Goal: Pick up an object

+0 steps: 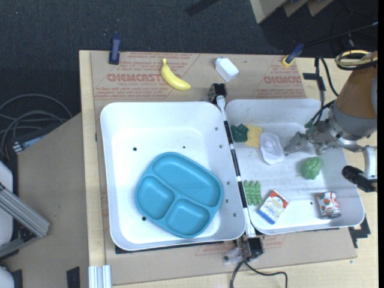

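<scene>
So your gripper [298,143] hangs low in the right bin [282,108], just beside the clear plastic cup [271,148]. Nothing sits between its parts. You cannot tell how wide it is. The green broccoli [310,168] waits close by, easy to reach.

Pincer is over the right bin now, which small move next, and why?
Probably ease the pincer down and slightly toward the clear plastic cup. The pincer sits beside the cup's right edge with nothing visibly between its tips. The green broccoli-like piece lies nearby below it, so a short, careful nudge avoids bumping that.
</scene>
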Available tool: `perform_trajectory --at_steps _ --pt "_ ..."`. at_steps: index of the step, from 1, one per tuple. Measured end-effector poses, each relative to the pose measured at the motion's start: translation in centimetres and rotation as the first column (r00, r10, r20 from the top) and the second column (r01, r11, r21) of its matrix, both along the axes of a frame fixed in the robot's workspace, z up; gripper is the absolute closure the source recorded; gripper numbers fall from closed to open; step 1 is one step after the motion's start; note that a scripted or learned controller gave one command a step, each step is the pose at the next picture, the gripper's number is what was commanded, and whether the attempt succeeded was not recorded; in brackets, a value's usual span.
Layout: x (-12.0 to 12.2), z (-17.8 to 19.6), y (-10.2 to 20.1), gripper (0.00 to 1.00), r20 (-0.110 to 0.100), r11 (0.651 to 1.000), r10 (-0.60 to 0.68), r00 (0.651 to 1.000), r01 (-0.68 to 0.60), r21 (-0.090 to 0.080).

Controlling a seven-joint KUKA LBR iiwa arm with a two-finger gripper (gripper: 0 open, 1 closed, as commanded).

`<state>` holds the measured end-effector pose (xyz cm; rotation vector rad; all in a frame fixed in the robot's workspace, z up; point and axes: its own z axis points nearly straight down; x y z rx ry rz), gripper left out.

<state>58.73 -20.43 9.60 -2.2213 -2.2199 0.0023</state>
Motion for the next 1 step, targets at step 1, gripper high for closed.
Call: perform_trajectory --at_steps 1 --pt "-4.37 -1.18 0.26 0.0 0.0 1.0 0.0 1.0 0.0 0.001"
